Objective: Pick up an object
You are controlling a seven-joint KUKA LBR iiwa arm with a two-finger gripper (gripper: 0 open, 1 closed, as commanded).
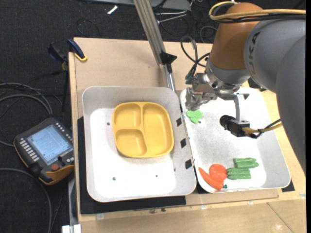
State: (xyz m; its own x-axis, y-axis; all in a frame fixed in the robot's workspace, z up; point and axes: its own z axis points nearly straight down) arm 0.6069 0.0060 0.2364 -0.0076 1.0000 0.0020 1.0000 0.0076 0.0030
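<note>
Lying just beneath the end effector (pixel 193 103), small green object (pixel 195 116)

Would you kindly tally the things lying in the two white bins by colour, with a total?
Yellow: 1, the divided plate
Green: 3, a small piece under the gripper and two long pieces
Red-orange: 1, the piece at the near edge
Total: 5

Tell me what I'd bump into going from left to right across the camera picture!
Teach pendant → yellow divided plate → small light green piece → red and orange toy veggies → green toy beans.
</note>
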